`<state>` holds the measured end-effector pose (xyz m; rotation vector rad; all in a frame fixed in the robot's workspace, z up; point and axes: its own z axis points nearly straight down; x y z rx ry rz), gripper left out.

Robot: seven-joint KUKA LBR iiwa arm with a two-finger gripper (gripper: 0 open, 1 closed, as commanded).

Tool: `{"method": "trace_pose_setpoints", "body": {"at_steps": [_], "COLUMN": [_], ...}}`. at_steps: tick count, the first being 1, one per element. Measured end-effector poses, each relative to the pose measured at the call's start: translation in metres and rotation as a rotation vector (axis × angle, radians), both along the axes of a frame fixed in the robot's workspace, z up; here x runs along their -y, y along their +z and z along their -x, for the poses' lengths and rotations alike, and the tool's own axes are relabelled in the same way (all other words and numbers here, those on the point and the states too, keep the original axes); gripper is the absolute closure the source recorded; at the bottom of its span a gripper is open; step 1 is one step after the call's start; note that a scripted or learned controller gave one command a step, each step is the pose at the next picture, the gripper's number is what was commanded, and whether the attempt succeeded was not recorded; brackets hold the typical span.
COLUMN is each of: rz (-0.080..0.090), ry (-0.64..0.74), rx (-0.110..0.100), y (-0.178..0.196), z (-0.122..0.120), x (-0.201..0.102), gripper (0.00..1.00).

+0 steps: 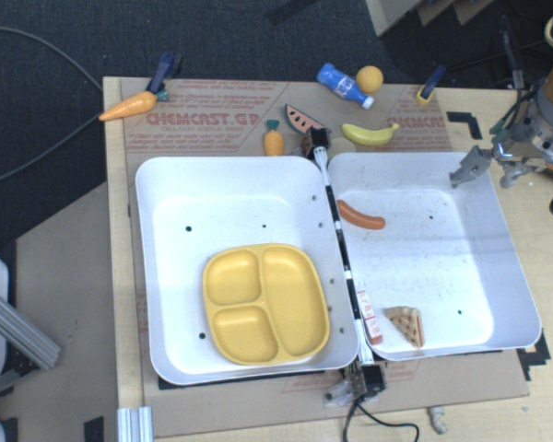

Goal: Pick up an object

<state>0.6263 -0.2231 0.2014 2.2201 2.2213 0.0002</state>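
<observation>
From the camera above the bench we take the right bin as our landmark. Inside it, near its far-left corner, lies a toy sausage, reddish-orange and turned slightly aslant. Close to the bin's near wall, left of centre, rests a tan wedge that looks like a toy pizza slice. Just beside that, against the bin's left wall, we see a small red and white packet.

The gripper hangs over the bin's far-right corner, above the rim, well apart from both the sausage and the slice. Its grey fingers splay outward with a visible gap, and nothing sits between them. The arm reaches in from beyond the bin's right side.

Touching the bin's left wall is the left bin, which bears a yellow divided plate with three compartments.

Beyond the bin's far wall, on the bench board, we note a toy banana, a blue bottle, an orange ball, a watermelon slice and a small orange toy. Much farther to the left of these a toy carrot lies at the board's far corner.
</observation>
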Motion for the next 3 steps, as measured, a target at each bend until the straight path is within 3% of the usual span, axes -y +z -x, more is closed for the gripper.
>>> {"method": "trace_pose_setpoints", "body": {"at_steps": [1, 2, 3], "rz": [-0.002, -0.002, -0.001], "ry": [0.001, 0.000, 0.000], "rx": [-0.002, -0.002, -0.005], "y": [-0.042, -0.117, -0.117], "z": [0.011, 0.025, -0.039], "x": [-0.063, -0.129, -0.103], "gripper": [0.00, 0.00, 0.00]}}
